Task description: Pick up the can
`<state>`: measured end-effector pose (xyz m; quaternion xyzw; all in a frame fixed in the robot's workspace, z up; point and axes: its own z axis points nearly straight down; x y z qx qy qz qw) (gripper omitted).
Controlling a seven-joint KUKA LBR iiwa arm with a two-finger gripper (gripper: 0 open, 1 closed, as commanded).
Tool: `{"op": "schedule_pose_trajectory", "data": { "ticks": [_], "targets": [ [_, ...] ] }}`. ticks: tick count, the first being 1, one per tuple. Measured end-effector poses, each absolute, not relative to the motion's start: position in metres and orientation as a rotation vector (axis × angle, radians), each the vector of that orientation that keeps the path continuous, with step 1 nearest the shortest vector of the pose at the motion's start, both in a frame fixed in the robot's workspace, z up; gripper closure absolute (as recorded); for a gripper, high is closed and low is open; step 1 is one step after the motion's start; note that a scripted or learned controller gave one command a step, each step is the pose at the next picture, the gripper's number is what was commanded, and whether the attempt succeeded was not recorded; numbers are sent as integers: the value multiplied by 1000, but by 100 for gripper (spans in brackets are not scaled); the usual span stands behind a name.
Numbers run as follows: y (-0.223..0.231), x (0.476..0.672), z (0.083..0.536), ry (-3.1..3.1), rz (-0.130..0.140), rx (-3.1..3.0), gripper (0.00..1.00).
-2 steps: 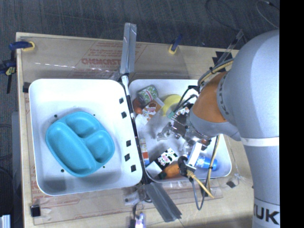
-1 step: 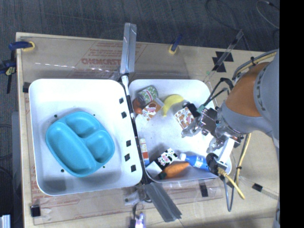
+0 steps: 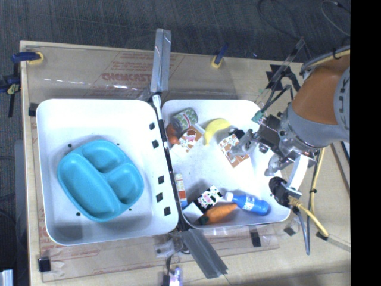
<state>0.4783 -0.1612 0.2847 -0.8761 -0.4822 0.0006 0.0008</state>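
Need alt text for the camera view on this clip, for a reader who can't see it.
The arm's pincer hovers over the right side of the right bin, away from the can lying in that bin's far left corner among a banana, carrot and blue bottle. The left bin holds a turquoise divided tray.

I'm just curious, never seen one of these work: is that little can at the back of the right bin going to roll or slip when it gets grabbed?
Probably a bit. The can looks tipped on its side, so its round body could roll if nudged. It lies close to a small carton and the banana, which may block a roll. Its smooth, stiff-looking wall might slip under a weak pinch.
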Motion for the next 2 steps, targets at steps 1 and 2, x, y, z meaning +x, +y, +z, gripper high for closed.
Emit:
{"op": "schedule_pose_trajectory", "data": {
  "ticks": [1,2],
  "targets": [
    [-94,499,159,-1525,10,-2741,0],
    [-129,600,193,-1664,5,-2661,0]
  ]
}}
